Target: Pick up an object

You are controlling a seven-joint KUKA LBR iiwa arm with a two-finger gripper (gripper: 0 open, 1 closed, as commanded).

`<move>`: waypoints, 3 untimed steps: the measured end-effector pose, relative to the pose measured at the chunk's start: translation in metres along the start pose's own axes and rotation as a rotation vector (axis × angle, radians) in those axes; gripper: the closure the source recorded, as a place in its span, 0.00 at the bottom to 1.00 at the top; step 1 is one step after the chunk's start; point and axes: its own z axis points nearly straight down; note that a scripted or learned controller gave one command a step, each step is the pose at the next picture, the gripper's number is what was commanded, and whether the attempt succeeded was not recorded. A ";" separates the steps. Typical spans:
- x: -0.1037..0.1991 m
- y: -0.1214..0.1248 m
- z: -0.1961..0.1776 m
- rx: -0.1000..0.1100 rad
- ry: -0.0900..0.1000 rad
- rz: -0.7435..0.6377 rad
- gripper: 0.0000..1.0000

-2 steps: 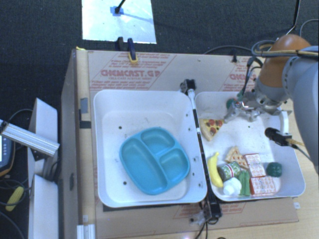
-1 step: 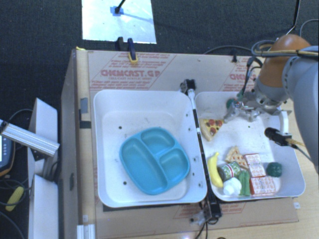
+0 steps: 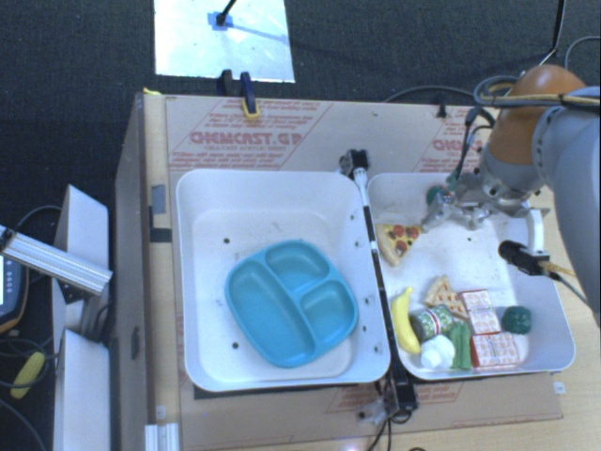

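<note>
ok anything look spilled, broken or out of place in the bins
Nothing stands out. The blue divided plate lies flat, turned at an angle, in the left bin. In the right bin the pizza slice lies apart from the toy food crowded at the near edge, where the banana rests by the divider.

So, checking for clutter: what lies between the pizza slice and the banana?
Bare white bin floor separates pizza slice from banana in the camera view.

A blue divided tray [image 3: 292,301] lies in the left white bin [image 3: 202,252] on the counter [image 3: 272,134]. Past the counter's far edge, a pale square sheet [image 3: 188,36] lies on dark carpet [image 3: 66,64].
</note>
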 end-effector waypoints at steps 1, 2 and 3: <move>-0.002 0.000 0.000 0.000 0.003 0.001 0.00; 0.000 0.000 0.000 -0.001 0.000 0.001 0.00; 0.001 0.000 0.000 -0.001 0.000 0.001 0.00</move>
